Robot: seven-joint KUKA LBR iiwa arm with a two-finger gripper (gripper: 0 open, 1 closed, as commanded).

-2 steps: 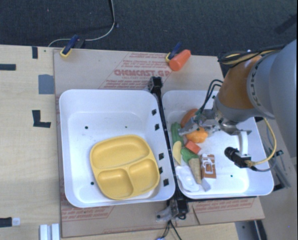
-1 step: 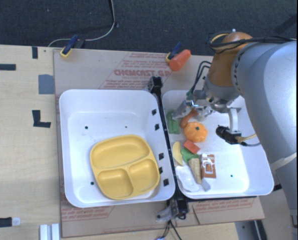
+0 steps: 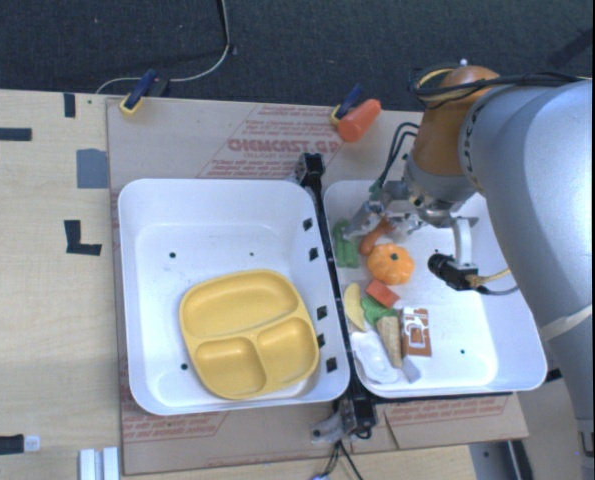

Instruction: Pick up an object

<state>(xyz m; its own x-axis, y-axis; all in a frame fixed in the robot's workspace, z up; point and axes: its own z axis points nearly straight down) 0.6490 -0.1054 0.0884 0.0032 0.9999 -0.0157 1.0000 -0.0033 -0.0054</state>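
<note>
Seen from above at a slant, a bench [image 3: 37, 268] carries two shallow white bins side by side on a brown cardboard sheet [image 3: 267, 143]. The left bin [image 3: 147, 218] holds a yellow divided tray [image 3: 247, 333] lying flat toward its near right corner, with one long compartment and two smaller ones. The right bin [image 3: 497, 353] holds a cluster of small things along its left side: a small orange pumpkin [image 3: 390, 264] near the middle, a green piece [image 3: 347, 253] against the left wall, a red block [image 3: 382, 293] just below the pumpkin, a pale yellow banana-shaped piece [image 3: 354, 308], and a small brown-and-white packet [image 3: 416, 332] nearer the front. The grey arm [image 3: 537, 188], with its orange band [image 3: 445, 133], reaches in from the right, and its gripper [image 3: 385, 218] hangs low over the far left part of the right bin, just above the pumpkin and an orange-red piece [image 3: 373, 239] beside it. Whether the gripper is grasping anything cannot be told from here. An orange clamp [image 3: 357, 120] sits at the cardboard's far edge.
</note>
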